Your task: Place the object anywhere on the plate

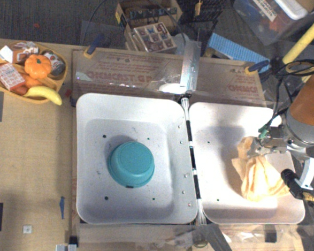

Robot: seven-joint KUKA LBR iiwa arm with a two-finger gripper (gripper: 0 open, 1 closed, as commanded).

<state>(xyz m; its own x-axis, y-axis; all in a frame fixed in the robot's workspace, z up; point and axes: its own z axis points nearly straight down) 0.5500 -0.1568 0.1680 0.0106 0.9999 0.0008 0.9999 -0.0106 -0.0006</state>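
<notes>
Cloth [258, 177], pale yellow, lies crumpled in right bin [219, 153].

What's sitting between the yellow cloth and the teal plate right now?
In the camera view, bare white bin floor and the two bins' adjoining rims separate the yellow cloth in the right bin from the teal plate in the left bin.

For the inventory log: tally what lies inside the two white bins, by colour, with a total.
Teal: 1, the plate, upside down in the left bin.
Yellow-orange: 1, the crumpled cloth in the right bin, under the gripper.
Total: 2
</notes>
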